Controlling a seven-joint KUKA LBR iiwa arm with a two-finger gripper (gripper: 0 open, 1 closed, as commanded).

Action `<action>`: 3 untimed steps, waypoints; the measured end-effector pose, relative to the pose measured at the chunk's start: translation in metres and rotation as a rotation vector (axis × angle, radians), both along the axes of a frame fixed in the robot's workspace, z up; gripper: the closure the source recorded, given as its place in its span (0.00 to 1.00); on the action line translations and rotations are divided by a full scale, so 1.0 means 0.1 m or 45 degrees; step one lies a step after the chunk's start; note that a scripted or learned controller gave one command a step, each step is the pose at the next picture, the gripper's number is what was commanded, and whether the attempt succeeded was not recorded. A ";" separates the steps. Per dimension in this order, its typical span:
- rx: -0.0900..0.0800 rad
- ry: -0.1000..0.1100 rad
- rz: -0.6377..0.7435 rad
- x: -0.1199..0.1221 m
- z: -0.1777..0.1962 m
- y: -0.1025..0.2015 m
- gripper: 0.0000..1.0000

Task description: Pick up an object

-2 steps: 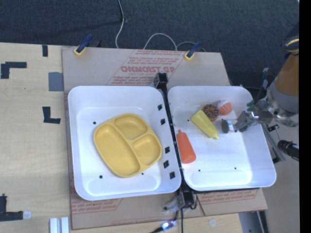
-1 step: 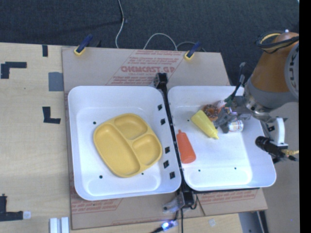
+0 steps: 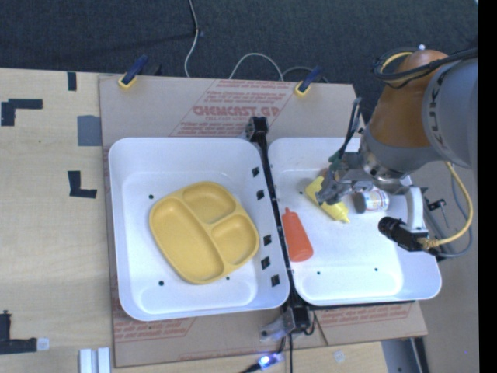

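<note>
Gripper (image 3: 335, 186) low in right bin (image 3: 388, 282), on yellow object (image 3: 326, 199); its long axis slants down-right. Finger state: cannot tell. Orange bottle (image 3: 296, 235) near, down-left.

Left bin (image 3: 124, 208) held a yellow divided plate (image 3: 203, 230), lying flat. In right bin (image 3: 388, 282), an orange bottle (image 3: 296, 235) lay by the divider. Gripper (image 3: 335, 193) was low over a yellow object (image 3: 326, 199), touching or just above; grasp unclear.
</note>
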State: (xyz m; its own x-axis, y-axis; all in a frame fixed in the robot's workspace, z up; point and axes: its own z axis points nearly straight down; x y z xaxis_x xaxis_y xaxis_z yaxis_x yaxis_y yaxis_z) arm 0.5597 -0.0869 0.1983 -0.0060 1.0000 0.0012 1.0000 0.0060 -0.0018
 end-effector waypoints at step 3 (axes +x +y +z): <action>0.000 -0.001 0.001 0.20 0.25 1.61 1.00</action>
